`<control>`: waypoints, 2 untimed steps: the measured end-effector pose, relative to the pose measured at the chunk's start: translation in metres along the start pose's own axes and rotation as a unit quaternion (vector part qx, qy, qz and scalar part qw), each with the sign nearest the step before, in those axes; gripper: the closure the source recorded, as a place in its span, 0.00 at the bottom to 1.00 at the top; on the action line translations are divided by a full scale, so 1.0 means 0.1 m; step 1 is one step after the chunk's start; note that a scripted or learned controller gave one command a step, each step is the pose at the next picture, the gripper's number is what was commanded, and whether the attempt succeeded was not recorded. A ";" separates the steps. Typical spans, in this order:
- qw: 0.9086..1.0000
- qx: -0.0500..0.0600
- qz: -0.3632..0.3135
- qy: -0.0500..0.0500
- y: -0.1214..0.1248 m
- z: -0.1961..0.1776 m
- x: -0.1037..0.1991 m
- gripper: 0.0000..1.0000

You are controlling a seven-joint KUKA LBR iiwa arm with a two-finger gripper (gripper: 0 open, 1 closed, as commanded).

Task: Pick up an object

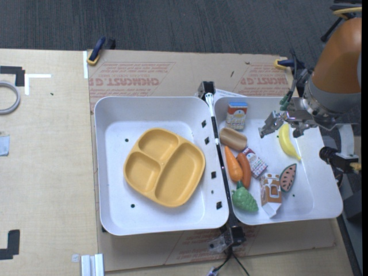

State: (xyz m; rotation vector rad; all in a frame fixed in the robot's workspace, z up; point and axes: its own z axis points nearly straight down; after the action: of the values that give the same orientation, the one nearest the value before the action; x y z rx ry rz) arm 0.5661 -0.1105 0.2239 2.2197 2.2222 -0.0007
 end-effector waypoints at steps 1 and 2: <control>1.000 0.001 0.020 0.000 -0.22 1.08 0.14 0.00; 0.970 -0.005 -0.242 -0.002 -0.86 1.30 0.06 0.00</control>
State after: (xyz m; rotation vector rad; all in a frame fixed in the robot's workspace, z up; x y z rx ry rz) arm 0.4804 -0.1043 0.0940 1.6103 2.6854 0.0037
